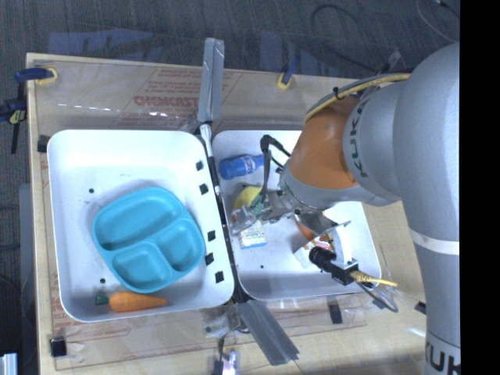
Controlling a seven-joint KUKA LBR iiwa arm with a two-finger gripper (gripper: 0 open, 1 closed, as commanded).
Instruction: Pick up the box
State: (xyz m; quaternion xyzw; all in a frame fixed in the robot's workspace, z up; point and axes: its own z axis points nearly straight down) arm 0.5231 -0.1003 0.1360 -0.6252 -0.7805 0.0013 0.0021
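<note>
The box [250, 233] is small and flat, white with a printed label, and lies in the right bin [281, 287] close to the divider. My gripper [262, 211] hangs directly over its upper edge, low in the bin, and may be touching it. The grey arm with its orange band [324, 155] reaches in from the right and hides much of the right bin's middle. I see nothing lifted off the bin floor.
A blue bottle [239, 166] and a yellow-green fruit [248, 195] lie just behind the gripper. An orange item [305, 229] and a white one [302, 256] sit under the arm. The left bin [70, 170] holds a blue divided plate [147, 237] and a carrot [137, 301].
</note>
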